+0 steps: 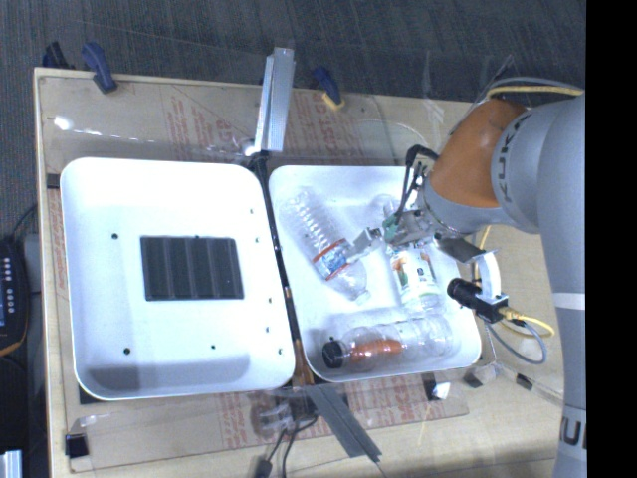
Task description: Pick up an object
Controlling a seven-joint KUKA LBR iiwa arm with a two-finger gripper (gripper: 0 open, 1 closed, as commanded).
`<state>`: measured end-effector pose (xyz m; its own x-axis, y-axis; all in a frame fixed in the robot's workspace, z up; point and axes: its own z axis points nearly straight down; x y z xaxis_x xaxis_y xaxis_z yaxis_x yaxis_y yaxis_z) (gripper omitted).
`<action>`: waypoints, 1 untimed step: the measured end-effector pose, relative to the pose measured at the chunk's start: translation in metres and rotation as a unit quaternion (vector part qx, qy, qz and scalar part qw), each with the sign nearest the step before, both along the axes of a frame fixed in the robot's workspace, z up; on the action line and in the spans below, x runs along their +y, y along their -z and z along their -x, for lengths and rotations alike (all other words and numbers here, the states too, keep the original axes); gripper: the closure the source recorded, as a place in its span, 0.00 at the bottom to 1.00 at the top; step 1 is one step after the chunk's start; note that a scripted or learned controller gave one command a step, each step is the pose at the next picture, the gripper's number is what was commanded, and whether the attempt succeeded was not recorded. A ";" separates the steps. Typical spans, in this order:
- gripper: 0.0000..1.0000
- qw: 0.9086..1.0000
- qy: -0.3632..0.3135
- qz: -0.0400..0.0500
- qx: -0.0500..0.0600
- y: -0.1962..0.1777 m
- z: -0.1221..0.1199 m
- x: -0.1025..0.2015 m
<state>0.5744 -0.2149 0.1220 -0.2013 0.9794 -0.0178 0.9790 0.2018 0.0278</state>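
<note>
The right bin (299, 189) holds three bottles. A clear crumpled bottle (323, 242) with a red and blue label lies slanted in its upper middle. A small white bottle (414, 277) with a green label lies to its right. Along the front wall rests a clear bottle (386, 345) with brown liquid and a black cap. My gripper (395, 230) hangs low inside this bin, just above the top end of the small white bottle and right of the clear bottle. The orange wrist band (476, 157) sits over the bin's back right corner.
The left bin (100, 207) shows a dark rectangular grid (191, 267) in its floor. A metal bar (274, 98) stands behind the divide between the bins. Blue clamps (98, 65) grip the back edge of the bench. Cables (518, 332) trail at the right.
</note>
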 end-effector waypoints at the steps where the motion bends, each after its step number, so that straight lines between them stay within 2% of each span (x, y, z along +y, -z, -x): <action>1: 0.00 1.000 0.007 -0.001 0.009 0.025 0.003 0.098</action>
<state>0.5714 -0.1166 0.0970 -0.1883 0.9820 -0.0125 0.9820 0.1884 0.0096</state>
